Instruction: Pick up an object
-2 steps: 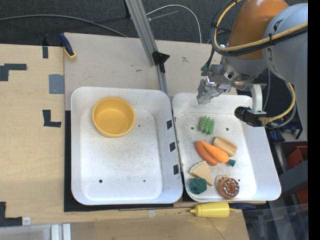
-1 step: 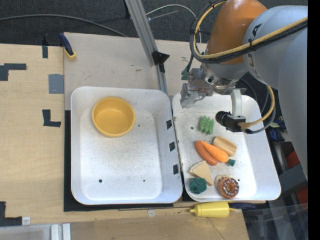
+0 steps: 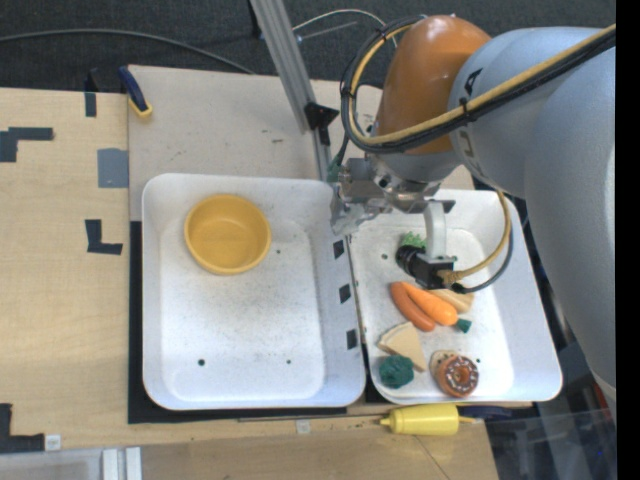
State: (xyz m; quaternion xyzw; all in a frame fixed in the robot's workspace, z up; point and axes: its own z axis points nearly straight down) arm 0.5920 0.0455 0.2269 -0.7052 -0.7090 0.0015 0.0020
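Closest thing to the lens is a yellow squeeze bottle (image 3: 425, 420), lying on the bench just outside the front rim of the right bin (image 3: 520, 368), so I'd ignore it. Going from the left: the left bin (image 3: 155, 298) has just a yellow bowl (image 3: 227, 232) sitting upright, a wide target and awkward to pinch. The gripper (image 3: 350, 213) hangs over the back end of the divide between the bins; can't tell from this angle if it's wide or narrow. All the easy picks are in the right bin: a green leafy bit (image 3: 411, 240), a carrot (image 3: 422, 306), a pale wedge (image 3: 403, 342), a teal lump (image 3: 395, 371) and a sprinkled donut (image 3: 457, 373). My call: go for the carrot, close across its narrow width and come straight down, since the wedge is just beside it.
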